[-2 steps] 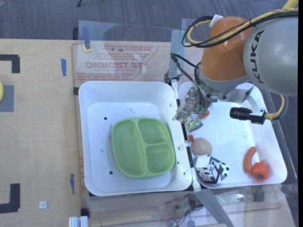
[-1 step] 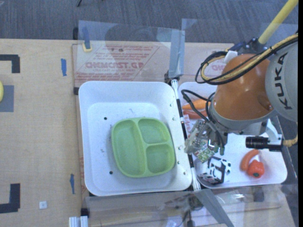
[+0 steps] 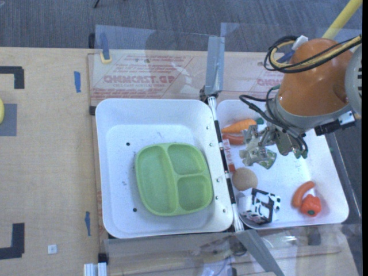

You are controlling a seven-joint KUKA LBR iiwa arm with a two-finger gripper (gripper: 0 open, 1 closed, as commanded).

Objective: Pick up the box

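The wooden tabletop (image 3: 46, 171) holds two white bins. The left bin (image 3: 115, 119) has a green plate (image 3: 172, 178) with three parts. The arm (image 3: 313, 76) hangs over the right bin (image 3: 330, 183). Its jaws (image 3: 270, 145) sit low by a crumpled shiny thing (image 3: 257, 154); I cannot tell if they are open. The black and white box (image 3: 263, 204) lies at 6 o'clock from them, near a brown ball (image 3: 245, 179).
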